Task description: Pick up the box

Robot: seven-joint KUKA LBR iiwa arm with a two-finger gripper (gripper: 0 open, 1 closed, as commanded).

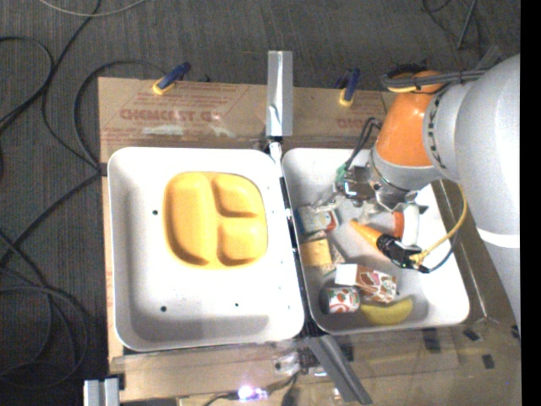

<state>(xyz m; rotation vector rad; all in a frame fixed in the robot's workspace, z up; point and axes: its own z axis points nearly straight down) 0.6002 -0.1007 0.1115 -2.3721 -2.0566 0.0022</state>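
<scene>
**Small box lies in the crowded right bin, beside the gripper**

The left bin [127, 311] carries a yellow divided tray [215, 218]. The right bin [456, 299] holds the clutter, and the arm [423, 129] enters it from three o'clock. The gripper [372, 201] sits low at the bin's centre; whether it is apart or together cannot be told.

The box [317, 252], tan and small, with print too fine to read, lies at the bin's nine o'clock side, near the dividing wall. It is probably light, stiff cardboard that dents under hard pressure, so taking it across its short flat sides looks best.

At six o'clock lie a banana [387, 311] and a red-and-white patterned cup [342, 299], close neighbours that crowd the approach.
</scene>
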